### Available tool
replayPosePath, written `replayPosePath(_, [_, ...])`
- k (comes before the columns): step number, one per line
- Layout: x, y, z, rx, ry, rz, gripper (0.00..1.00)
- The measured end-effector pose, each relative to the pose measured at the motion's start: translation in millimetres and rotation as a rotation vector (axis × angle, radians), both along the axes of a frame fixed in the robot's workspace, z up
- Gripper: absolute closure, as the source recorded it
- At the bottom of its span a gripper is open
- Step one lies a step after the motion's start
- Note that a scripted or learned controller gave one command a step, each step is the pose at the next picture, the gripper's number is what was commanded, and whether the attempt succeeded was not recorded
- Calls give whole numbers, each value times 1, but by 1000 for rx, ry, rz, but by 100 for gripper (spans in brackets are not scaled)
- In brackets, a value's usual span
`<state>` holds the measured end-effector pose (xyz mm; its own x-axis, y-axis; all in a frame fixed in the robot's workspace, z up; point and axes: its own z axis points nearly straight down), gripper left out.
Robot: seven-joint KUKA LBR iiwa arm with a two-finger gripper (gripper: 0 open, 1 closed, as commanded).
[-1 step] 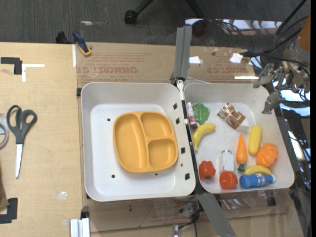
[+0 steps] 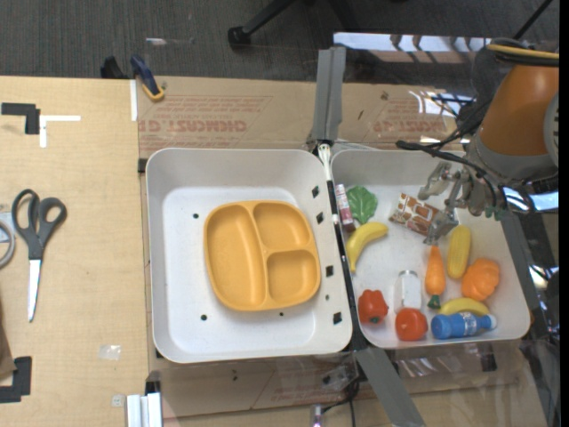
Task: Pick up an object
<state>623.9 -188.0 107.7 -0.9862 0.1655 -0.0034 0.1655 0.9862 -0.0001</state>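
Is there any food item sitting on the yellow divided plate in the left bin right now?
No, the yellow divided plate has all three compartments bare; the toy foods, such as the banana, lie in the right bin.

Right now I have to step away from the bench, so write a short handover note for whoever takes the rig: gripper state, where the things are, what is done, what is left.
Gripper: over the back of the right bin, fingers open, nothing between them; it hangs just above the brown snack packet.
Right bin holds the pick items: green leafy piece, banana, carrot, corn cob, orange pepper, red pepper, tomato, blue bottle.
Left bin holds the yellow divided plate.
Done: nothing lifted yet.
Left: close on one item, likely the packet, and raise it.
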Motion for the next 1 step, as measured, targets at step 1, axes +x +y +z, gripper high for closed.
replayPosePath(1, [-40,16,-15,0,-1,-79,0])
